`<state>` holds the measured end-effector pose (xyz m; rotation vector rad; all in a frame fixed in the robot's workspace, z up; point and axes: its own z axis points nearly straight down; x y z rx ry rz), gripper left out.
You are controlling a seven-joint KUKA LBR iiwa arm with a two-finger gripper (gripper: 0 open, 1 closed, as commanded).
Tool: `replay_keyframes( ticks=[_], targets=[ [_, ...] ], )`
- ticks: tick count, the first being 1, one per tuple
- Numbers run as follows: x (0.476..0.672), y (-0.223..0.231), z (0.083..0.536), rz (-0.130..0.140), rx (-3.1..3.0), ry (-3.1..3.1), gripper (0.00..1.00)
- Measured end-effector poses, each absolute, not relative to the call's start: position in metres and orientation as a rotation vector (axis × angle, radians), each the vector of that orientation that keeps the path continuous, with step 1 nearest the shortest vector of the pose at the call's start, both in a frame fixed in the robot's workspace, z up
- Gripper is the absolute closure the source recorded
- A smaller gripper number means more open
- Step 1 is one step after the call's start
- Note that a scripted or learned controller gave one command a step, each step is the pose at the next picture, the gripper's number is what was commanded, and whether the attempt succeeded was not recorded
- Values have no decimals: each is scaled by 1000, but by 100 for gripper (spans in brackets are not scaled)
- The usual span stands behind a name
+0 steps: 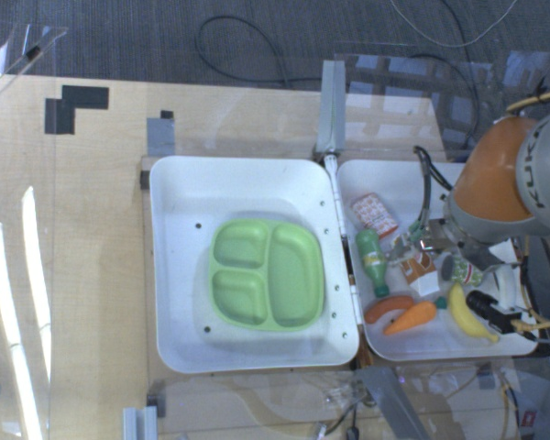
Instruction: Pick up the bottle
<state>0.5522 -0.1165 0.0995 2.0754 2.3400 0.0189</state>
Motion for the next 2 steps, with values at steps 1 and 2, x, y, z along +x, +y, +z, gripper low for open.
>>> replay_keyframes(
  ticks=[1, 2],
  targets=[
    [590, -99, 201, 6, 2031, 2389, 100],
    [622, -92, 224, 4, 2111, 2321, 100]
  ],
)
